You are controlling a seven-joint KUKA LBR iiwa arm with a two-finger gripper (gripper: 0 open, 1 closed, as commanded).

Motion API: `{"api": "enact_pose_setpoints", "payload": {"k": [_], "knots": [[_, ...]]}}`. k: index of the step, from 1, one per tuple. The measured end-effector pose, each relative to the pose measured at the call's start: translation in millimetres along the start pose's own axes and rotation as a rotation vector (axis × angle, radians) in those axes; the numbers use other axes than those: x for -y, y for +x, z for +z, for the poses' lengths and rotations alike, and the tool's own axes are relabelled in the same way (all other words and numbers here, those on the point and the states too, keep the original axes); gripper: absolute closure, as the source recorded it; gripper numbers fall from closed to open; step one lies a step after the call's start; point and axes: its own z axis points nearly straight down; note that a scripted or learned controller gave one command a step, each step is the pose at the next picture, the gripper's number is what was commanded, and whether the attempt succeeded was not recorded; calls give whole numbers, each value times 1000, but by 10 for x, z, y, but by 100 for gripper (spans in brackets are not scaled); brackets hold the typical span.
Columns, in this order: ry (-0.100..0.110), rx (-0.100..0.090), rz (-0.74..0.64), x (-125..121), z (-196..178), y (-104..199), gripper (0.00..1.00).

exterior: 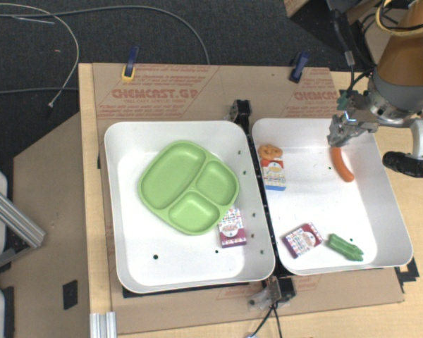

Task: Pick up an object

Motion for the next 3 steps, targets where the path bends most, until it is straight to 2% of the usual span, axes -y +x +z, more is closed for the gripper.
{"api": "enact_pose_setpoints", "payload": {"k": [1, 2, 3], "knots": [[-2, 0, -1, -15, -659, -12, 100], [11, -5, -5, 83, -478, 519, 100], [12, -6, -5, 188, -327, 1024, 100]]}}
